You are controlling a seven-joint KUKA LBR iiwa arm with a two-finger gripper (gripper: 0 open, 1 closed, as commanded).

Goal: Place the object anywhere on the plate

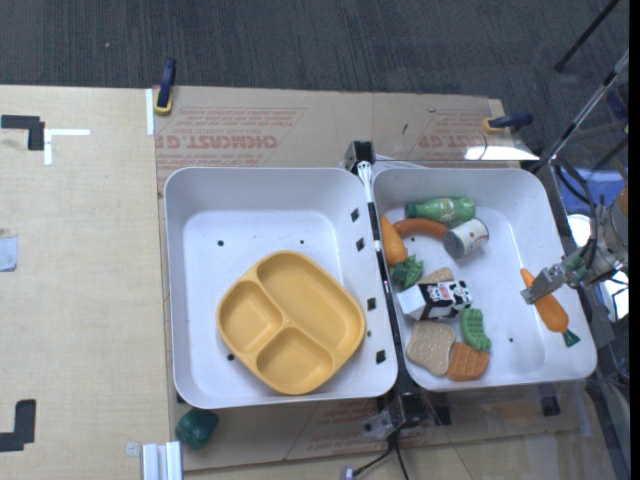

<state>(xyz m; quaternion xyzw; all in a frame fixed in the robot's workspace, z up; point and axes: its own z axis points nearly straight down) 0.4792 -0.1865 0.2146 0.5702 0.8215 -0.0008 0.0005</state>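
At the right bin's (505, 193) far right edge, the hand (548, 284) hovers just beside a toy carrot (550, 312); whether it grips is unclear. The carrot's long axis runs diagonally; the yellow plate (290, 320) lies well left.

Even overhead light washed the white bins (265, 193) bright; shadows were soft, the picture slightly grainy, the far floor (320, 23) dim.
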